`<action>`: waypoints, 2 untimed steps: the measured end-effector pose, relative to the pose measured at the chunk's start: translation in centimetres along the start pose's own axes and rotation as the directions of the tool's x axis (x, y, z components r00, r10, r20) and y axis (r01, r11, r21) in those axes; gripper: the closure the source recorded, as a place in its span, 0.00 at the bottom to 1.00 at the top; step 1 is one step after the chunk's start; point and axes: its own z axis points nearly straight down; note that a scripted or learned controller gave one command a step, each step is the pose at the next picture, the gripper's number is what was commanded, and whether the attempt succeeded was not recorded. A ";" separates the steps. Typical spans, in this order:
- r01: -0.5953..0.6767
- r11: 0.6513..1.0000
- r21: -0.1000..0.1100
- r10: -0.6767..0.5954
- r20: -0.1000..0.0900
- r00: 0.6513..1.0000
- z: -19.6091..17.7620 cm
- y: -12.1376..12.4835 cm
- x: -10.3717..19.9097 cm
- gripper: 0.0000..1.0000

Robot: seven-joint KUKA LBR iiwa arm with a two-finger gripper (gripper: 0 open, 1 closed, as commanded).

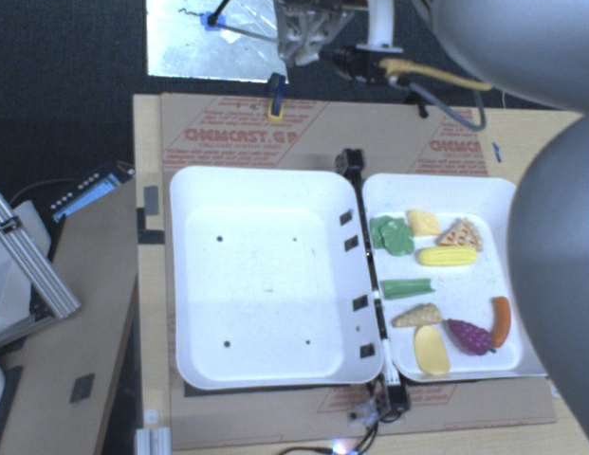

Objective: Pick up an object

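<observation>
While the gripper [296, 44] hangs high beyond the bins, whether it is apart or together I cannot tell, the toy food sits crowded in the right bin [498, 195]. I'd go for the corn [447, 256] or the sausage [501, 320]. The lettuce [393, 235] hugs the divider [367, 263], an awkward reach. The left bin [190, 282] lies alongside.
</observation>
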 end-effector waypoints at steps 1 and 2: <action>-0.008 1.000 0.009 0.008 0.005 1.000 -0.7 -1.7 -9.8 1.00; -0.005 1.000 0.008 0.005 0.005 1.000 -2.3 0.0 -15.6 1.00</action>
